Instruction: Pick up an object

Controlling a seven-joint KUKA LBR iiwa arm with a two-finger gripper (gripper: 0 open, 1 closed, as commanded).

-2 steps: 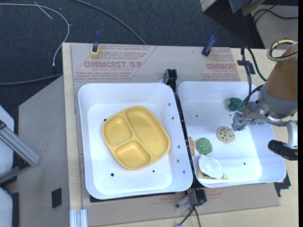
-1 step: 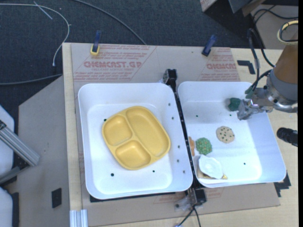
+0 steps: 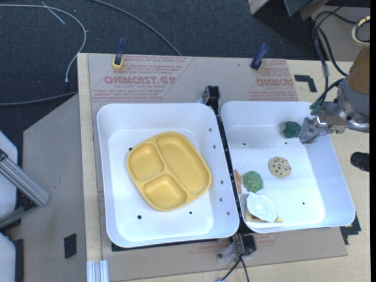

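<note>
The right bin (image 3: 329, 175) holds a dark green lump (image 3: 291, 129) near its far side, a round cookie (image 3: 280, 167) in the middle, a green broccoli piece (image 3: 253, 181) and a white cup-like item (image 3: 260, 207) at the near left corner. An orange sliver (image 3: 237, 180) lies by the left wall. My gripper (image 3: 309, 131) hangs over the right bin's far right part, just right of the dark green lump and close to it. Nothing is seen held in it.
The left bin (image 3: 111, 157) holds a yellow three-compartment plate (image 3: 168, 170). Two blue clamps (image 3: 120, 53) (image 3: 258, 56) stand at the bench's far edge. A black clip (image 3: 211, 94) sits between the bins. Cables trail at the upper right.
</note>
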